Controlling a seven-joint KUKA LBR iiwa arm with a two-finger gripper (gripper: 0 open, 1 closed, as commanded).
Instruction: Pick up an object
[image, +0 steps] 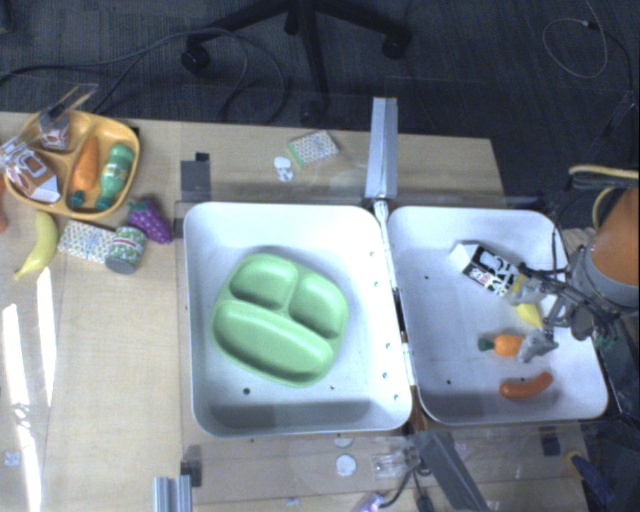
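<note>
Nearest, in the right bin (440, 400) — a smooth red sausage (525, 385), then a small orange carrot (507, 345) just beside the gripper (545, 330); fingers unclear, cannot tell. Behind, a yellow lump (528, 314), a boxy carton (486, 268). Left bin (200, 300): glossy green divided tray (280, 318).

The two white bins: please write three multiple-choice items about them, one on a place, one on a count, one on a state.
1. Where does the green divided plate lie?
A. left bin
B. right bin
C. on the bench

2. How many compartments does the plate have?
A. two
B. three
C. five

3. How does the orange sausage lie?
A. under the carton
B. inside the plate
C. flat on the bin floor

Answers: 1 A, it rests in the left bin. 2 B, two small sections above one long one. 3 C, it lies flat in the right bin, apart from the carton.
</note>
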